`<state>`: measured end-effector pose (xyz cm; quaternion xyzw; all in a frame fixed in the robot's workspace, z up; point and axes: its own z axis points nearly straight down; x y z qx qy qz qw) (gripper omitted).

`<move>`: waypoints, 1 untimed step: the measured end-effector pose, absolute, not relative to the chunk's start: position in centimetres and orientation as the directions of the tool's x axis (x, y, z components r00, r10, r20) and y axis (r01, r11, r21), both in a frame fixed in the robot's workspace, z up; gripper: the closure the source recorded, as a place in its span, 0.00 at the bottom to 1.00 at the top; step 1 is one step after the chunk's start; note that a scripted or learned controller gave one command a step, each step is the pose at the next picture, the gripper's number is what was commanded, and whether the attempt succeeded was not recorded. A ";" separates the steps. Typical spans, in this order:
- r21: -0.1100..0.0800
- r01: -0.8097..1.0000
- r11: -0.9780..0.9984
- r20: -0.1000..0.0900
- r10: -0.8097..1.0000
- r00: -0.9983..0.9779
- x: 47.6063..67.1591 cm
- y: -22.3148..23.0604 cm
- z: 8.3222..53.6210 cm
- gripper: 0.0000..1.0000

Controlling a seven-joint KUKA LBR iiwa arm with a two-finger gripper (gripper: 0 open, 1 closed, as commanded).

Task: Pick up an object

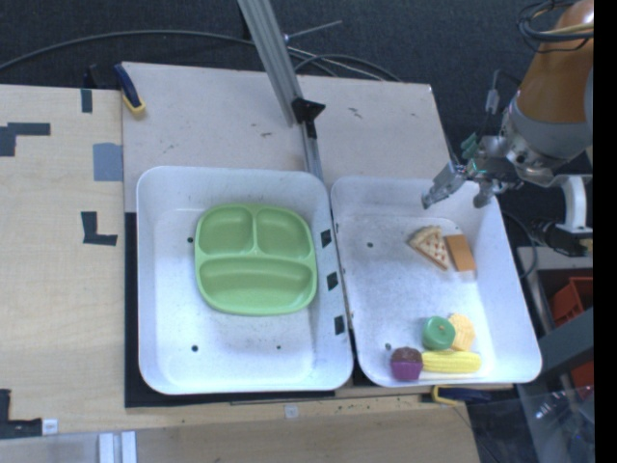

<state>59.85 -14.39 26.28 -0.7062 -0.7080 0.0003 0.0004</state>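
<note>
My gripper (455, 189) hangs over the back right part of the right bin (386, 278), its two fingers spread apart and nothing between them. Just below it in the view lie a pizza slice toy (429, 246) and an orange block (460, 254), side by side. At the bin's front right corner sit a green round toy (439, 332), a yellow-orange piece (464, 331), a corn cob (450, 362) and a purple-topped toy (406, 364).
The left bin (164, 258) holds a green divided plate (256, 258). A metal pole (275, 51) slants up from the back between the bins. Cables lie behind the bench. A blue-and-yellow tool (128, 89) rests at the board's far left corner.
</note>
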 end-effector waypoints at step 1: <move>-0.001 1.000 0.003 0.000 1.000 -0.003 59.8 -14.4 26.3 0.00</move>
